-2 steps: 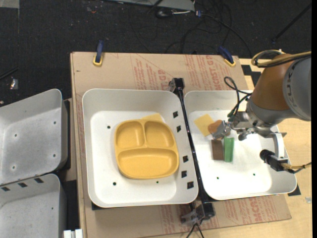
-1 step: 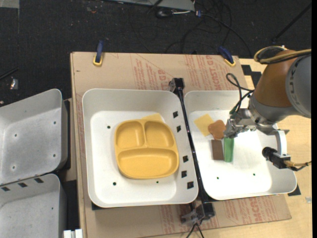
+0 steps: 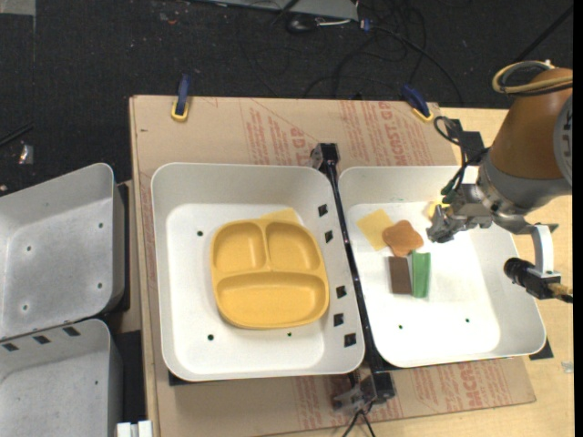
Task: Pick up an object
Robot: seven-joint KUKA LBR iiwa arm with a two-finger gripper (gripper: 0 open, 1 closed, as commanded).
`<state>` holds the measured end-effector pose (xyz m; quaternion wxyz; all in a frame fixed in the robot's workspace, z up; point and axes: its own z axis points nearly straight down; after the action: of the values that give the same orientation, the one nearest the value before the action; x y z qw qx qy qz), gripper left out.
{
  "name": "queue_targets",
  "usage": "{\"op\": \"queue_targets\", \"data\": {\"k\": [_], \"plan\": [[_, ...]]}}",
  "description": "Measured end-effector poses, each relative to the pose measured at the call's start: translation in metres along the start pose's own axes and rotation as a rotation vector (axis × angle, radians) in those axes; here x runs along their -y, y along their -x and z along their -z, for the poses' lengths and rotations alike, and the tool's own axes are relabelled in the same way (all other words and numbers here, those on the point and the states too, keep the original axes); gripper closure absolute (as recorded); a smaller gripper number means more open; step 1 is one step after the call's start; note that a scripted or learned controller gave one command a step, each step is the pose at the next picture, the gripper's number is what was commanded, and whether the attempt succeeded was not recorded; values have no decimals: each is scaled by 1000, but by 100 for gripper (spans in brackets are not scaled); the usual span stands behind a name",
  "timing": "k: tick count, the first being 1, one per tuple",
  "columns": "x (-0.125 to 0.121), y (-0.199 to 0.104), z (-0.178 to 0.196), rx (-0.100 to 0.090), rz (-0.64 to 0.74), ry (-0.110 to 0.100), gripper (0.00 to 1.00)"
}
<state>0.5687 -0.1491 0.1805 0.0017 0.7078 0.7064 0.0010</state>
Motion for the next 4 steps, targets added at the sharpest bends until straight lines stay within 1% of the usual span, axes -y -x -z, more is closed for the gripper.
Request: {"op": "queue_targets", "data": {"k": [1,2,3,4], "plan": [[-10,-5,51,0,5,1,100],[-11,-5,77,0,4,0,100],[-28,-51,72,-1,9,-2,100],[-40,-102,78,-1,9,-1,100]]}}
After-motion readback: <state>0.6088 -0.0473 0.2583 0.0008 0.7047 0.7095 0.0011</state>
